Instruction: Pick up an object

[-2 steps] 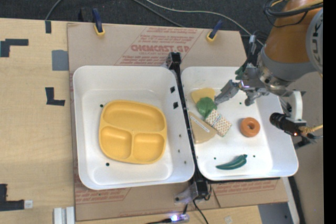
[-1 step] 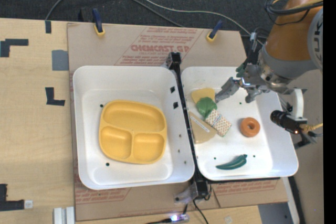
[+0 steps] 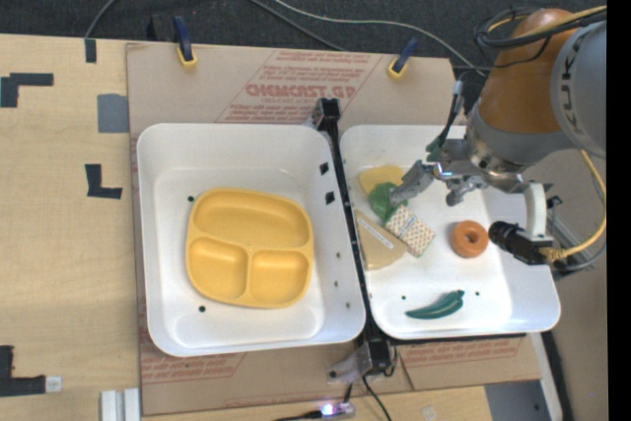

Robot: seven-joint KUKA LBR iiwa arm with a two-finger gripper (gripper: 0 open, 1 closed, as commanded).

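two bins: l w/ yellow tray (image 3: 250, 246), r w/ donut (image 3: 469, 239), pepper (image 3: 436, 306); gripper (image 3: 434, 184) open, empty.

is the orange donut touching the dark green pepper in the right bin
Apart. The camera view shows the orange donut lying higher in the right bin, with a plain strip of white floor between it and the dark green pepper near the front wall.

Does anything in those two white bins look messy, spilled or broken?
Nothing looks spilled or broken. The yellow divided plate lies flat in the left bin; toy food, including a donut and green pepper, lies loosely scattered in the right bin.
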